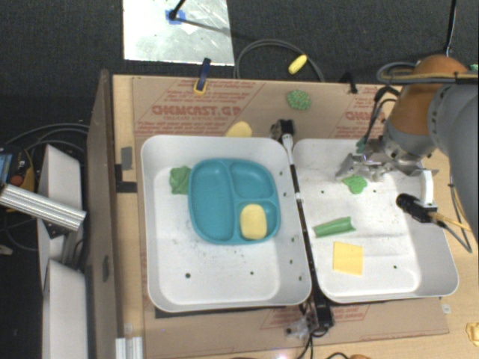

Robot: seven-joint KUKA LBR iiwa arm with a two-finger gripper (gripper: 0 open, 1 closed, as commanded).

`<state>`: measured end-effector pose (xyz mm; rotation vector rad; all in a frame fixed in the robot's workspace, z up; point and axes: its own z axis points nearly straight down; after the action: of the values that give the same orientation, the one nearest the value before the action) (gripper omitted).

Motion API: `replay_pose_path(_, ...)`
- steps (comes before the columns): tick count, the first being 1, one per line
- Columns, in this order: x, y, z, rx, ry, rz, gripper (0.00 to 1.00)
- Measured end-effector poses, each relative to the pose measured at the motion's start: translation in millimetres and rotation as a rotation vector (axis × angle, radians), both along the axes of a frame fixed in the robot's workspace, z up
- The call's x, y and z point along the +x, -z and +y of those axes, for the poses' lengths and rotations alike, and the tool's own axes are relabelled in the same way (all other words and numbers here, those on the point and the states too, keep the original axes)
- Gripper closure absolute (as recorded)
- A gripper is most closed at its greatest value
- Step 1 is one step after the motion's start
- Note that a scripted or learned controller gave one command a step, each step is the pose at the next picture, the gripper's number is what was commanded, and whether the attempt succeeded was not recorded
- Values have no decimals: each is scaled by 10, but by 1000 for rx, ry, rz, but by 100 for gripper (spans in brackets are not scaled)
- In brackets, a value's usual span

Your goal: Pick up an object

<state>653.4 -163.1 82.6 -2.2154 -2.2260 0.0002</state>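
From above, the gripper (364,167) is hovering over a small green piece (356,185) in the right bin (438,275); whether it is gripping it, I cannot tell. It looks light and soft, best pinched across its middle. Beside it are lying a green stick (332,226) and yellow square (347,259). The left bin (168,279) is holding a blue tray (217,200) carrying a yellow lump (254,221).

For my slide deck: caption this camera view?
Gripper poised over a green piece in the right bin; blue tray sits left.

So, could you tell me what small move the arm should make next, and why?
Probably lower the gripper straight down onto the small green piece in the right bin. It sits right over that piece, near the bin's far edge, and nothing shows between its fingers.
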Motion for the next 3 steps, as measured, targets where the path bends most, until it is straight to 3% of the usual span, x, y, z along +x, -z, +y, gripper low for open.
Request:
replay_pose_path(1, 25, -141, -9, -1, -2, -7, 100)
replay_pose_path(2, 23, -136, -9, -1, -2, -7, 0)
replay_pose_path(3, -306, -10, 427, 1, -1, 1, 0)
